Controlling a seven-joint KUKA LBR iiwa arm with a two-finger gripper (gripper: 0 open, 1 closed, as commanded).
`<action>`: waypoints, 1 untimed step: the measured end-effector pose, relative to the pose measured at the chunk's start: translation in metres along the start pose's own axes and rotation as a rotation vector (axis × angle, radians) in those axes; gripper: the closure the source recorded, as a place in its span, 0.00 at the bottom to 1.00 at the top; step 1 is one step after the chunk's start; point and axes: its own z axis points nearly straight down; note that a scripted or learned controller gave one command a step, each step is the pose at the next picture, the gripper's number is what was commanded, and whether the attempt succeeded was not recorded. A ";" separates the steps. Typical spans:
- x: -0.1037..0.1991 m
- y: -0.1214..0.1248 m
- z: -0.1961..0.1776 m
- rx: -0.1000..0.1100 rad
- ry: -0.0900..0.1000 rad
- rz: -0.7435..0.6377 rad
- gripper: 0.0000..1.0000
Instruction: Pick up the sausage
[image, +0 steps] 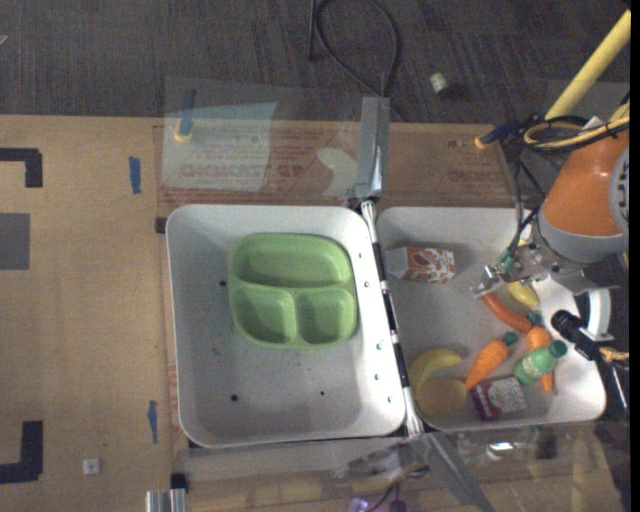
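The sausage (507, 311), a reddish-orange stick, lies slanted in the right bin (450, 320) near its right side. One of its ends sits right under my gripper (497, 277), which hangs low over the bin on the grey arm with the orange band (590, 200). A yellow piece (523, 294) rests against the sausage's upper side, partly under the gripper.
The right bin also holds a small carton (421, 264), two carrots (487, 361) (541, 342), a green bottle (538, 364), a purple can (498, 398) and a yellow round item (438, 381). A green divided plate (294, 289) sits in the left bin (200, 380).
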 end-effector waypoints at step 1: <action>0.063 -0.025 -0.116 0.012 0.008 -0.009 1.00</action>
